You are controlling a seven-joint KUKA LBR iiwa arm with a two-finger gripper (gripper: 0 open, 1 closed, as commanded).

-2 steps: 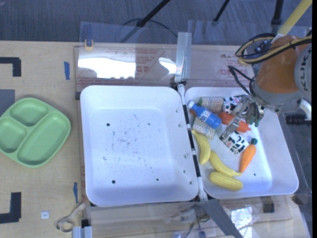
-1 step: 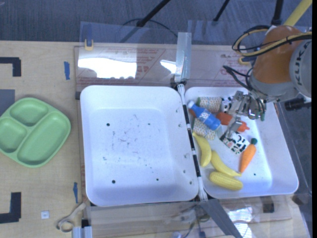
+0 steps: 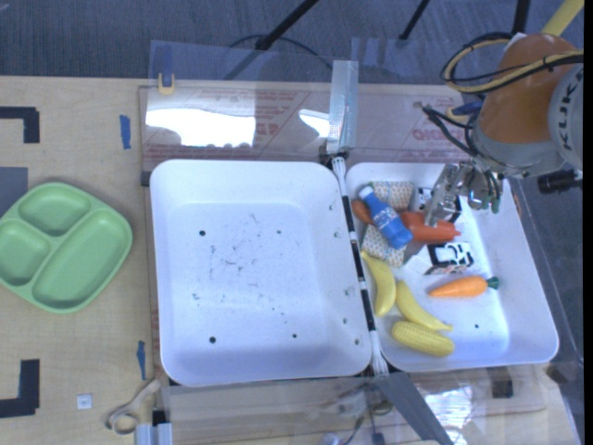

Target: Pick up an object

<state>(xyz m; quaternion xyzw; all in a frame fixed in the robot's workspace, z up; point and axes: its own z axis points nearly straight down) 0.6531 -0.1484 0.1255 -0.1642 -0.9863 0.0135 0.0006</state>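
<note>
A robotics lab or test cell. A plywood bench (image 3: 74, 109) carries 2 white bins (image 3: 250, 267) fenced by clear acrylic panels (image 3: 241, 109) at 12 o'clock. Blue tape marks (image 3: 125, 130) and black corner markers (image 3: 23, 123) sit at 9 o'clock; tripod legs (image 3: 306, 7) stand on grey carpet (image 3: 93, 17) beyond.

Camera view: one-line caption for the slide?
End effector low over the right bin, above toy food including a carrot and bananas.
</note>
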